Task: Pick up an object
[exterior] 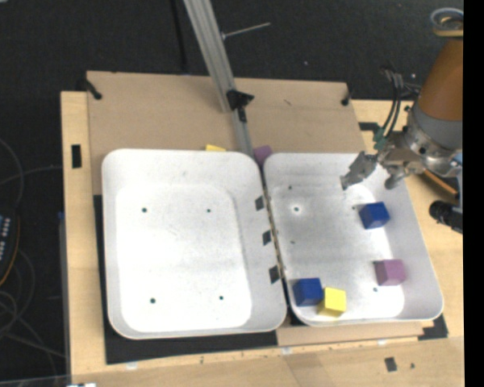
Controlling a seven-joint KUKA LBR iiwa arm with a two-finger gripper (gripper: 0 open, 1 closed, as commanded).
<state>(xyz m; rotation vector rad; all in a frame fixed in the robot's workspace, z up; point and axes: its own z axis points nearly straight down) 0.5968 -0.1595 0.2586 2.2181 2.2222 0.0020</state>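
Note:
The right bin point(323, 240) holds a blue cube point(374, 214) near its upper right, a purple cube point(390, 272) at its lower right, and a second blue cube point(308, 290) touching a yellow cube point(334, 300) at the front edge. My gripper point(376, 172) hangs over the bin's upper right, just above and behind the upper blue cube. Its two fingers are spread apart with nothing between them.
The left bin point(181, 240) lies beside the right one. Behind the bins, a yellow block point(215, 147) and a purple block point(262, 153) sit on the bench by a slanted metal pole point(214, 51). Cables hang at the arm's wrist.

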